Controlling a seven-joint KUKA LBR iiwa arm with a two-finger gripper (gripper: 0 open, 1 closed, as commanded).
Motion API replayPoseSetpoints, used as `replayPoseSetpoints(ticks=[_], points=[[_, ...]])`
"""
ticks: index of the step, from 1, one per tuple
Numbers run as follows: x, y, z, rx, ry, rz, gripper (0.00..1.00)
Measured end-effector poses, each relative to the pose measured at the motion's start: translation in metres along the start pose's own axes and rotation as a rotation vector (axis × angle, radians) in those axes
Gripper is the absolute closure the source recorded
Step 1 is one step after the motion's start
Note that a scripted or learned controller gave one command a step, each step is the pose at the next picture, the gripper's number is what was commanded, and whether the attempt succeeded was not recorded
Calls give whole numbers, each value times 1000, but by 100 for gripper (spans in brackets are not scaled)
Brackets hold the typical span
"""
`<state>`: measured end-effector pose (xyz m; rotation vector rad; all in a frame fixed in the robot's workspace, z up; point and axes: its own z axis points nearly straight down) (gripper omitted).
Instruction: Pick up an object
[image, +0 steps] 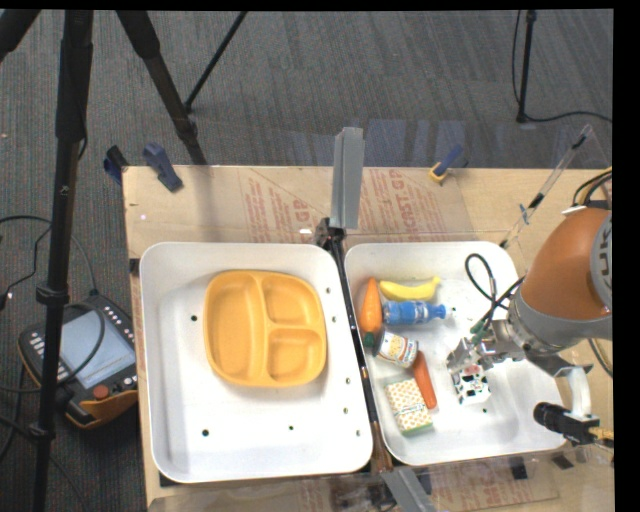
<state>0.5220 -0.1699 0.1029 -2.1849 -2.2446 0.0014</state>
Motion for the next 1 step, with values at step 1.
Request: replayPoseSetpoints(ticks=[1], points=[[63,26,-81,-2,-4,82,100]])
